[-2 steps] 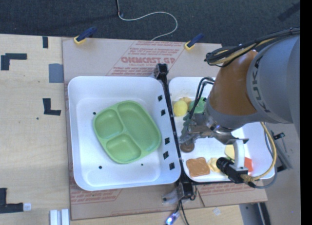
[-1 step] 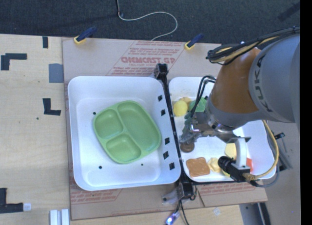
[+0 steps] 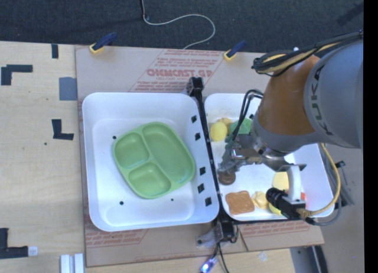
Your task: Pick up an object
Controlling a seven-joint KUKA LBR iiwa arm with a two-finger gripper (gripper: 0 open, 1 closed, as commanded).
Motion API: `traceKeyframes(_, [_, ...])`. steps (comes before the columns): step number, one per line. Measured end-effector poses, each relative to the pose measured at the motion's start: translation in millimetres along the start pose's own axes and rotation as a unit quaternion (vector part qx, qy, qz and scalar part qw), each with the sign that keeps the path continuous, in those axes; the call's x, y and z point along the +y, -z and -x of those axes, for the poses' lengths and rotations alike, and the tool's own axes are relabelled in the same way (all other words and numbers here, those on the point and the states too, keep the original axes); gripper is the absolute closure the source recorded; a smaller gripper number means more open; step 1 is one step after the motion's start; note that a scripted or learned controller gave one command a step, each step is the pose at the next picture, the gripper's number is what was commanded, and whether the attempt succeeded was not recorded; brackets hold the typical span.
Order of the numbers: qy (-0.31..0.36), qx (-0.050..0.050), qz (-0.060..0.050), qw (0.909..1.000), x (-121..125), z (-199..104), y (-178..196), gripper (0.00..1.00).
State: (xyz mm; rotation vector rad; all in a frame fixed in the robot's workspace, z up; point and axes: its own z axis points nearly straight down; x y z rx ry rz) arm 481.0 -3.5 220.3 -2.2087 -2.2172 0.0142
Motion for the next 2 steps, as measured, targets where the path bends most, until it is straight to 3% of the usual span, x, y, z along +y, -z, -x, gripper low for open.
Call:
traceKeyframes(1, [0.004, 0.000, 0.010, 0.9999, 2, -90, 69, 1.00])
traceKeyframes(2, [-0.001, 0.000, 0.016, 0.9999, 1, -68, 218, 1.00])
